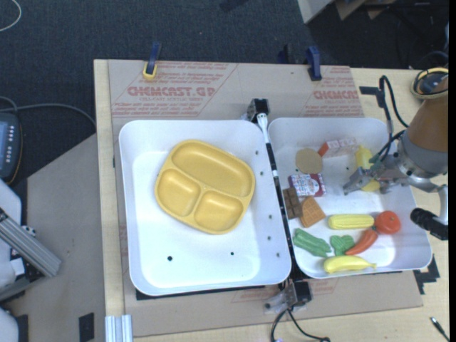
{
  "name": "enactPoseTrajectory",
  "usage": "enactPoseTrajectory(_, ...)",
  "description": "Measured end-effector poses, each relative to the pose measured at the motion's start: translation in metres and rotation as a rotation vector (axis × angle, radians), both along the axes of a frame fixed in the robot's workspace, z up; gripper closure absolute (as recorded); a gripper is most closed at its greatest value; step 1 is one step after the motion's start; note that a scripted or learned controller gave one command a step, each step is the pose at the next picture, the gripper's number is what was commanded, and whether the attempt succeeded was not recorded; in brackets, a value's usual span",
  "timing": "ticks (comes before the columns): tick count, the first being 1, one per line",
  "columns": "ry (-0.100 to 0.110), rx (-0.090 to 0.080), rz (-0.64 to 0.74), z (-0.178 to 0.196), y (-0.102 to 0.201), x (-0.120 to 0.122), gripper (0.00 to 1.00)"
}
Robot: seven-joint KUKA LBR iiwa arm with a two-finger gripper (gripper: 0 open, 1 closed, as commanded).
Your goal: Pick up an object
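A small yellow toy (pixel 365 157) is lying in the right bin (pixel 406 258) just above the corn cob (pixel 350 221), with the claw (pixel 362 179) hovering right beside it, its finger spread impossible to tell, while the left bin (pixel 142 262) is holding a yellow divided plate (pixel 205 186).

A divided plate (pixel 205 186) lies in the left bin (pixel 135 212); toy foods (pixel 335 226) crowd the right bin (pixel 413 258), mostly its near half.
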State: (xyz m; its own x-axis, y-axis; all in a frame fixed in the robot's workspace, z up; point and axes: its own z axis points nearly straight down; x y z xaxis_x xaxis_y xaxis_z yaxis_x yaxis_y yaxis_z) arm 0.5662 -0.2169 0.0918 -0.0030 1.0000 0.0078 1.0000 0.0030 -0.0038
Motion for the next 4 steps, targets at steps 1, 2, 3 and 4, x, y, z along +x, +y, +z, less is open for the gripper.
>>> enactPoseTrajectory(1,-0.004,-0.006,-0.001,0.013,-0.002,0.000,1.00)
enactPoseTrajectory(2,-0.009,-0.011,-0.003,0.075,-0.002,-0.005,1.00)
enactPoseTrajectory(3,-0.010,-0.011,-0.002,0.128,-0.003,-0.004,1.00)
enactPoseTrajectory(4,-0.003,-0.005,0.003,0.124,0.050,0.005,1.00)
